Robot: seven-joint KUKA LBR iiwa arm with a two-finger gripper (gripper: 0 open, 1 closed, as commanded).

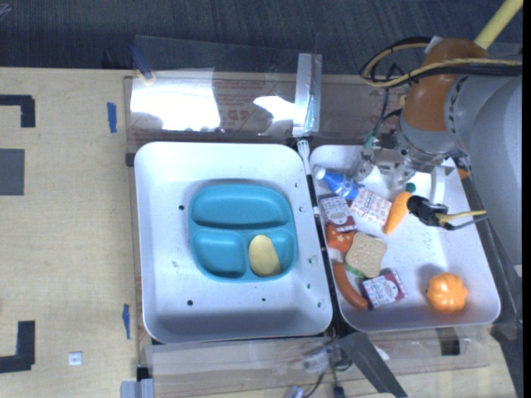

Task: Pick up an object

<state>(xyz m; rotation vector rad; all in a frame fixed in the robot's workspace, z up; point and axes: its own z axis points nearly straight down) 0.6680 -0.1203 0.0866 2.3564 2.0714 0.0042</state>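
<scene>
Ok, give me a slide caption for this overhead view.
Arm reaches over the right bin of toy food; a potato sits in the left bin's blue tray.

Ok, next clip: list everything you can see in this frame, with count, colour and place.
left bin: 1, white, centre of the bench
divided tray: 1, teal, inside the left bin
potato-like toy: 1, yellow, in the tray's lower right compartment
right bin: 1, white, beside the left bin
toy carrot: 1, orange, upper middle of the right bin
small pumpkin-like toy: 1, orange, lower right of the right bin
bread slice toy: 1, tan, middle of the right bin
hot dog toy: 1, orange-red, along the right bin's left side
food packets: several, white and red, left half of the right bin
arm: 1, grey with orange band, over the right bin's top
gripper: 1, over the bin's upper part
</scene>
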